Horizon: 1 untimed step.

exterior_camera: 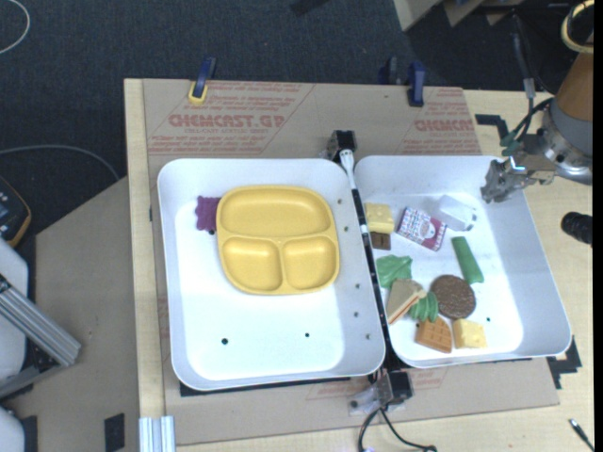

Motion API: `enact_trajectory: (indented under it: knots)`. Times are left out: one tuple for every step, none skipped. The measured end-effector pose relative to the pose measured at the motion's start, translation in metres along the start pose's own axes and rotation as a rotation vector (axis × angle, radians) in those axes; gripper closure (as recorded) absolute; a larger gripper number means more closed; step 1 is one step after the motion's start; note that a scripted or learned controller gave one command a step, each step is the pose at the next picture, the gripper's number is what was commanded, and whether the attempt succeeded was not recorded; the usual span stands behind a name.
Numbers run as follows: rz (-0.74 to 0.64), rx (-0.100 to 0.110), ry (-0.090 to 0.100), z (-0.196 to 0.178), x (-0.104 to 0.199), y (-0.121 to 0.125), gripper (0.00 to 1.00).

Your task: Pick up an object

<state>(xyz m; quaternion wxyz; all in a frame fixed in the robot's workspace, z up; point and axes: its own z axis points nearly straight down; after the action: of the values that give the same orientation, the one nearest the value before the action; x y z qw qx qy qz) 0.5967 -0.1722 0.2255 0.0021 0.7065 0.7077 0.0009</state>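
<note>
Toy food pieces, heaped in the right bin (528, 252), mostly toward its left and lower part: a pale yellow block (380, 217) by the divider, a small brown piece (381, 241) just under it, a pink and white carton (420, 228), a white piece (458, 212), a green stick (466, 259), a green leaf (394, 269), a sandwich wedge (404, 298), a round brown cookie (454, 296), a waffle square (434, 335), a yellow cube (469, 333); all packed near each other, several touching. Gripper (497, 183) above the upper right part of that bin, apart from the pieces, nothing between the fingers; open or closed, impossible to tell from here. In the left bin (188, 328) a yellow divided plate (277, 238), with a purple piece (206, 213) touching its left edge. Both bins on a brown board (283, 111) with red print, clamped at the far edge by a yellow clamp (200, 87) and a blue clamp (415, 81); dark carpet (94, 45) around.
</note>
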Motion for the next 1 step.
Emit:
enact_trajectory:
  knots:
    - [-0.004,0.000,0.000,-0.0016,0.0470,0.0146,1.00]
